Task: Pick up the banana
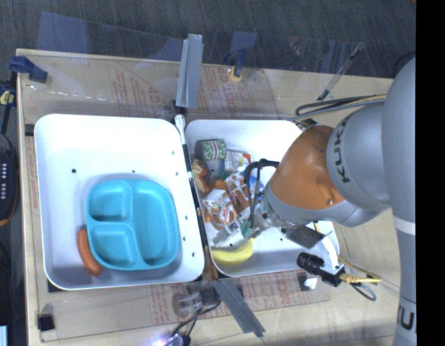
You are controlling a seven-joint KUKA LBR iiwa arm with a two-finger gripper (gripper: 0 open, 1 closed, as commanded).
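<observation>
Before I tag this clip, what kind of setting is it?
Most likely a robotics lab bench set up for bin picking: two shallow white bins side by side on a taped board, toy food such as a banana in one, and a KUKA arm reaching in.

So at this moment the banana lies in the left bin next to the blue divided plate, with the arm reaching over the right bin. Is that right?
Not quite. The camera view shows the banana in the right bin, at its near edge below the pile of packets. The thing beside the blue divided plate in the left bin is an orange sausage-like item. The arm does reach over the right bin.
</observation>
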